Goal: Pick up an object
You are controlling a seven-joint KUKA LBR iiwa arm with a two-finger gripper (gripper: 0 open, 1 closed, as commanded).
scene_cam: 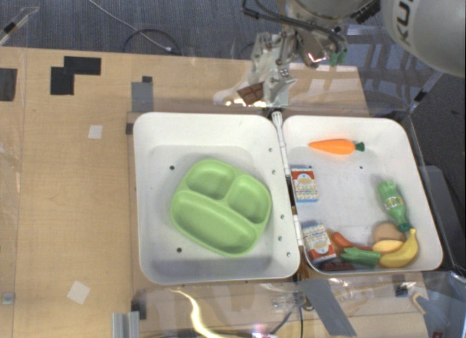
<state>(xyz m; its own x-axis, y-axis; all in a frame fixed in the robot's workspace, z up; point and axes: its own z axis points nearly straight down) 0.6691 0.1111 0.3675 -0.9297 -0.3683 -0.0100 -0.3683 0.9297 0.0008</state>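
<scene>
So far you cannot count the pick as done: the gripper [279, 85] hangs past the far rim, open or closed I cannot tell, a small brown piece [251, 95] just beside it, while the carrot [333, 146] lies near it in the right bin [342, 183].

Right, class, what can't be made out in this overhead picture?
Camera view:
Small printed white carton: lettering too small.
Dark object in the right white plastic bin: partly hidden by a green toy vegetable.
Tan rounded toy: partly behind the yellow toy banana.
Grey robot arm: cut off at top edge.
</scene>
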